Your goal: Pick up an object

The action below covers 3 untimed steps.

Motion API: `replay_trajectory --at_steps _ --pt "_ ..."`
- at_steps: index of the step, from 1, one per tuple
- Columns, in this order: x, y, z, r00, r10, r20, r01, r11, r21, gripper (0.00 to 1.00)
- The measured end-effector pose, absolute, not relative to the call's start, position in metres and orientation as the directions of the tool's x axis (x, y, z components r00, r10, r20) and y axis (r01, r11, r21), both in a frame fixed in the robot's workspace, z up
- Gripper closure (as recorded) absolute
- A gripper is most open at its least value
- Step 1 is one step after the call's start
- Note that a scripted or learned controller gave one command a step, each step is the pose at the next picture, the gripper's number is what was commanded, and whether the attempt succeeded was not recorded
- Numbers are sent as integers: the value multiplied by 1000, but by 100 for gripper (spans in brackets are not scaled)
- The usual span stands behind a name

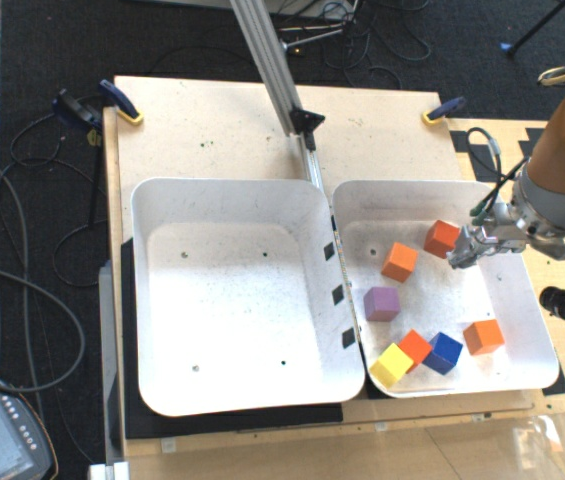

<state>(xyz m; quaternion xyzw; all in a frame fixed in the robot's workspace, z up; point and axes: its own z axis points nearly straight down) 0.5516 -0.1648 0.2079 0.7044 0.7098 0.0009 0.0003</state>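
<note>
The hand (462, 253) was seen beside the red cube (442, 236); its state could not be told. It should be centred squarely before descending.

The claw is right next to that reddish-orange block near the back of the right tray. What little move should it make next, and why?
Probably a small shift toward that block, then down. The gripper sits in the right bin just beside the red-orange cube, and nothing can be seen between its fingers. That cube is the nearest one and stands apart from the orange cube, so it looks easiest to grab.
</note>
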Motion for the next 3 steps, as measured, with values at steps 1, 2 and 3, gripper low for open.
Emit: replay_trajectory --at_steps 1,2,3 --pt "560 -105 206 -9 1000 2 1000 9 1 100" --pt "574 -45 220 -9 1000 1 1000 9 3 100" --pt "586 14 217 -10 1000 2 1000 10 2 100"
